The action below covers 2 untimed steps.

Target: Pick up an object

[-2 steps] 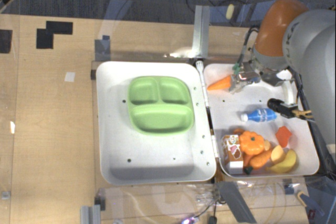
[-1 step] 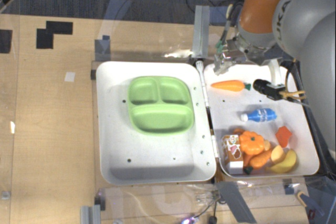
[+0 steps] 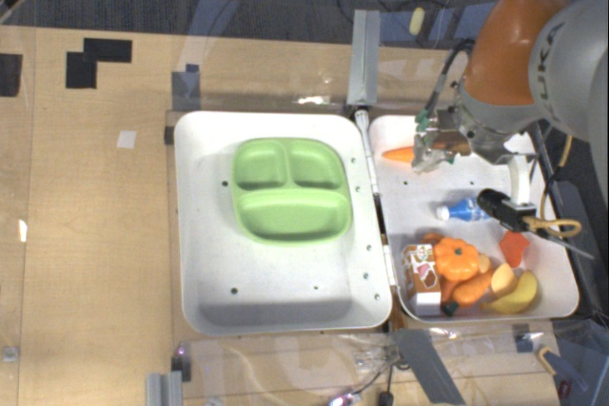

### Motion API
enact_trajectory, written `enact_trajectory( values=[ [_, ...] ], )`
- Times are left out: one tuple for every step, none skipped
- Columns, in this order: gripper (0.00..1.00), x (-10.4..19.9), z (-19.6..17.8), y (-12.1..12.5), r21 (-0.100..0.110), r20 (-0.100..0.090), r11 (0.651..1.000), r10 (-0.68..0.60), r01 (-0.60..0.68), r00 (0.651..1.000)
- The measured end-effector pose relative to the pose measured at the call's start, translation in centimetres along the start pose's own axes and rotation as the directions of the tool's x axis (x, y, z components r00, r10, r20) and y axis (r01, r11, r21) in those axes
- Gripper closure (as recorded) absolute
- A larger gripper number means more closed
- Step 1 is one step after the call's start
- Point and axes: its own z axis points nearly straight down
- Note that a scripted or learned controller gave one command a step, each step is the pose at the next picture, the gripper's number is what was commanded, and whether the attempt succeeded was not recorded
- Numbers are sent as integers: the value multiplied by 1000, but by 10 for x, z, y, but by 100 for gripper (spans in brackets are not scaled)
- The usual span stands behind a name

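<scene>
Carrot (image 3: 398, 153) lies in the right bin's (image 3: 571, 299) far left corner, long axis across the bin, its thick end touching the tool (image 3: 430, 150); tool's spread: cannot tell.

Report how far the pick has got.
Done: the gripper is over the right bin, beside the carrot at its far end. In hand: nothing visibly between the fingers; contact with the carrot can't be judged. Left: grasp and lift an object; the carrot lies on the bin floor, and the toy pile sits untouched.
</scene>
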Motion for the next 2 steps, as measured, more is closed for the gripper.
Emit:
enact_trajectory(
  values=[
    [100,-45,-41,13,-1,2,997,-72,72,997],
    [0,-45,-40,13,-1,2,997,-72,72,997]
  ],
)
